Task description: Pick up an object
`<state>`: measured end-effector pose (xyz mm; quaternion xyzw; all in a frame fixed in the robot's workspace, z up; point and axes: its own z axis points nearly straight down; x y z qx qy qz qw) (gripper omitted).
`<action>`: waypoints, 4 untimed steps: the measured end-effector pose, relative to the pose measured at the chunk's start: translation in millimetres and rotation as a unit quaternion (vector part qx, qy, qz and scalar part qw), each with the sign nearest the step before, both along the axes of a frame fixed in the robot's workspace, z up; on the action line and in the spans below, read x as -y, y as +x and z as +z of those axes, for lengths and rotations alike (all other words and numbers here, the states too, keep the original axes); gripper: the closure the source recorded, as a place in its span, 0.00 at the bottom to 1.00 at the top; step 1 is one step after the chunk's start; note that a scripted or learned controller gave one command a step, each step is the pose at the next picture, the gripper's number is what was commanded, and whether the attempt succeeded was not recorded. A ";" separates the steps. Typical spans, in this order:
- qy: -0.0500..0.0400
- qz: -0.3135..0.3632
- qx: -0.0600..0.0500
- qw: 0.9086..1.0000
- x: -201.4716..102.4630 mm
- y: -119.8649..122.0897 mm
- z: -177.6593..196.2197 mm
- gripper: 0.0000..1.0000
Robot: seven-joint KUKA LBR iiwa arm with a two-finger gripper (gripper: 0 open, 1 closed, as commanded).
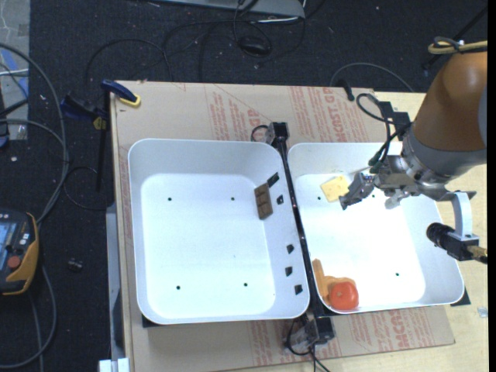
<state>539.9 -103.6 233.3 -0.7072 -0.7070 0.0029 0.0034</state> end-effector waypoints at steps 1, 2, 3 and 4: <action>0.000 0.000 0.004 1.000 -0.2 1.5 4.4 0.00; 0.000 0.000 0.002 1.000 1.5 0.6 -58.3 0.00; 0.000 0.000 0.002 1.000 3.5 -4.1 -120.7 0.00; 0.000 0.000 0.004 1.000 3.3 -4.3 -141.4 0.00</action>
